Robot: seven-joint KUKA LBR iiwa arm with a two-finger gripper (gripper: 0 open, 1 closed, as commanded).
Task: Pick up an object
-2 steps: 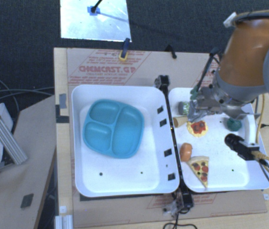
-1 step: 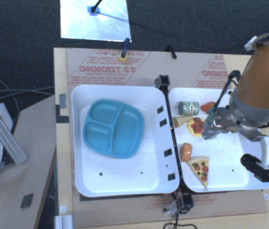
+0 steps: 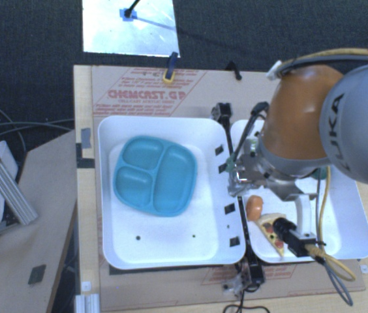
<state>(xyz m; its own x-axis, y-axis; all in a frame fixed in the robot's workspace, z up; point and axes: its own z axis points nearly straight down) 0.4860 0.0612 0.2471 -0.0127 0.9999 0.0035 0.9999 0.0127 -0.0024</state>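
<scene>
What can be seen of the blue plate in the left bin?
The blue plate is a rounded-square tray that looks like matte plastic, split by raised ridges into three compartments: two small ones on its left and a larger one on its right. It lies flat, right side up, slightly rotated, on the floor of the left bin. Nothing else touches it.

Looks like a robotics lab: grey-and-orange KUKA arm (image 3: 327, 122) over two white bins (image 3: 171, 253) on a cardboard-covered bench (image 3: 148, 93), loose cables (image 3: 14, 129), aluminium framing (image 3: 1, 175), dark carpet (image 3: 27, 38).
</scene>
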